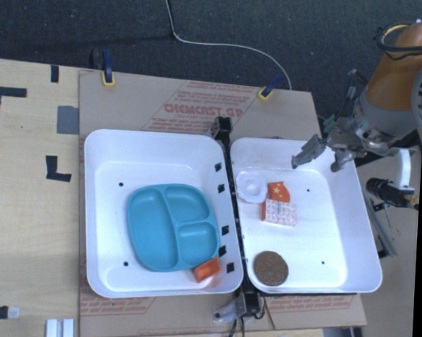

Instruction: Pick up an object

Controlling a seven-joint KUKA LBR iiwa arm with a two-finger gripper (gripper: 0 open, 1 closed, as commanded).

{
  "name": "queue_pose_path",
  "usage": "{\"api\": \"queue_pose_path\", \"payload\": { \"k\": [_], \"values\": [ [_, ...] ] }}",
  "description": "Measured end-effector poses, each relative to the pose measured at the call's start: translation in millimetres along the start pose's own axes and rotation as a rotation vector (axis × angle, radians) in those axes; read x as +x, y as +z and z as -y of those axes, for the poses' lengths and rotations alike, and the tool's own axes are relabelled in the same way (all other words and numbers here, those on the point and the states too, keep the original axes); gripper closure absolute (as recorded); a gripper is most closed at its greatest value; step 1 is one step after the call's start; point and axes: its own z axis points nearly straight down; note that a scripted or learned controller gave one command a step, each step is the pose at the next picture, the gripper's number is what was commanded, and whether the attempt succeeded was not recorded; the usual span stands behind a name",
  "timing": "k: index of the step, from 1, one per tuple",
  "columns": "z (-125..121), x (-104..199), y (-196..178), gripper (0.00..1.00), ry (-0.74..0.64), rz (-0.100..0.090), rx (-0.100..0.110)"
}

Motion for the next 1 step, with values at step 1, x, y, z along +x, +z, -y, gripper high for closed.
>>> {"api": "queue_pose_path", "payload": {
  "k": [1],
  "values": [
    [-2.2,0.3,-6.7,0.0,-0.003,0.002,-0.012]
  ]
}}
